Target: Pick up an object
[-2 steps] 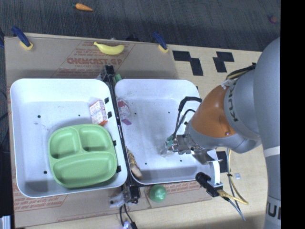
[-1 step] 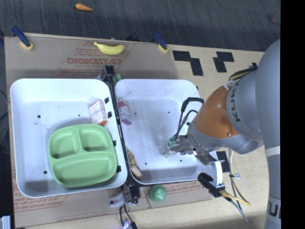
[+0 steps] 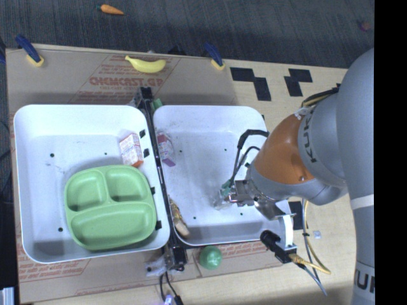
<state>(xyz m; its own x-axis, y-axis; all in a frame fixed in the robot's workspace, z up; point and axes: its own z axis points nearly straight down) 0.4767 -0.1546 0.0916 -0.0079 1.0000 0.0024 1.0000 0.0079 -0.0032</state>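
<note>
My gripper (image 3: 227, 197) is low in the right bin (image 3: 210, 116), near the middle of its floor and toward the front. A small greenish bit (image 3: 225, 187) shows right at its tip; whether that is an object or part of the gripper is unclear. A pinkish packet (image 3: 164, 147) lies by the right bin's left wall. A tan object (image 3: 179, 223) rests in that bin's front left corner. In the left bin (image 3: 38, 122) sit a green divided plate (image 3: 112, 206) and a small red-and-white carton (image 3: 131, 149) behind it.
A green ball (image 3: 210, 257) lies on the bench just in front of the right bin. A yellow banana (image 3: 146, 63) rests on the cardboard behind the bins. An orange object (image 3: 112, 9) lies on the floor beyond. The arm's orange band (image 3: 286, 154) overhangs the right bin's right side.
</note>
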